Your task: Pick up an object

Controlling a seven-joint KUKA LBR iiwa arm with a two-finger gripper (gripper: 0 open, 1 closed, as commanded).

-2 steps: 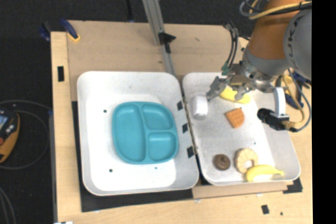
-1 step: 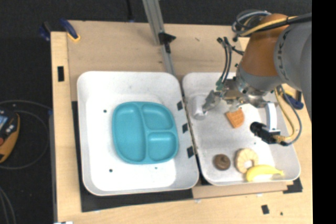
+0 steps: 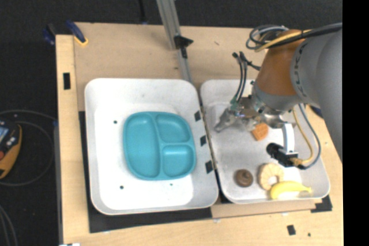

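The right bin [image 3: 230, 95] holds a small orange piece [image 3: 260, 132] in its middle. Along its front edge lie a brown round item [image 3: 243, 177], a beige ring-shaped item [image 3: 268, 174] and a yellow banana [image 3: 289, 189]. My gripper [image 3: 225, 122] hangs low over the left part of that bin, near the divide between the bins. It is left of the orange piece and apart from it. I see nothing held in it.
In the left bin [image 3: 104, 101] lies a teal divided plate [image 3: 158, 144]. A grey metal post [image 3: 167, 6] rises behind the bins. Cables and a black connector [image 3: 278, 152] hang from the wrist over the right bin.
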